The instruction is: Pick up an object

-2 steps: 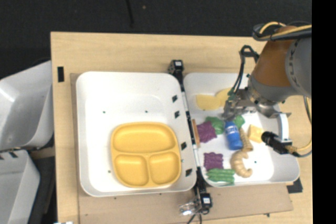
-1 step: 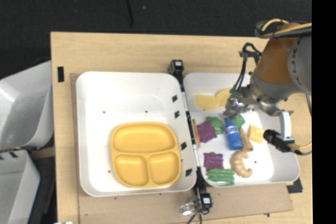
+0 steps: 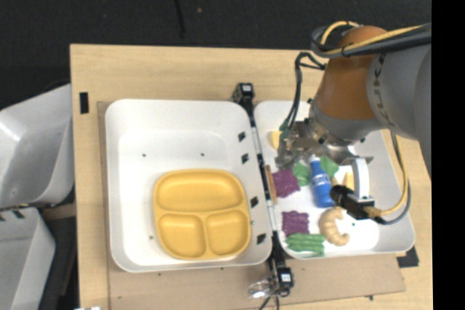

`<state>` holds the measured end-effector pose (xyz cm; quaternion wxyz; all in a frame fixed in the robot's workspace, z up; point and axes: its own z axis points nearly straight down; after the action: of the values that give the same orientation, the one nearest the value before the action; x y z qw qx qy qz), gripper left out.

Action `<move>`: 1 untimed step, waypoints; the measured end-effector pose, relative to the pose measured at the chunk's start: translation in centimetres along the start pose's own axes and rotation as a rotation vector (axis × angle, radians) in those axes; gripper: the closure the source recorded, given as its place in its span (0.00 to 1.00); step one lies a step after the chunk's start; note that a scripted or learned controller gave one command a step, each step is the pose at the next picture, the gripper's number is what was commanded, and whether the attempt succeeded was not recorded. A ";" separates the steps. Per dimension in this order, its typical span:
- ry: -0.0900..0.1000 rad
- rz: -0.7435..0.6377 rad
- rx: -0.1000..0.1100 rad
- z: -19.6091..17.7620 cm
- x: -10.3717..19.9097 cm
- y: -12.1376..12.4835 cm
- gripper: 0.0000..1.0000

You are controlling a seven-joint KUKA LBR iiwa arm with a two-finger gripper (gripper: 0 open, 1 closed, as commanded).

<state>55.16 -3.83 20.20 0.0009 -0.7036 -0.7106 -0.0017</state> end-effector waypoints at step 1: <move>0.002 -0.005 -0.014 -16.6 11.1 -3.6 1.00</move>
<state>51.47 7.16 36.83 -0.0033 -0.7016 -0.7125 -0.0074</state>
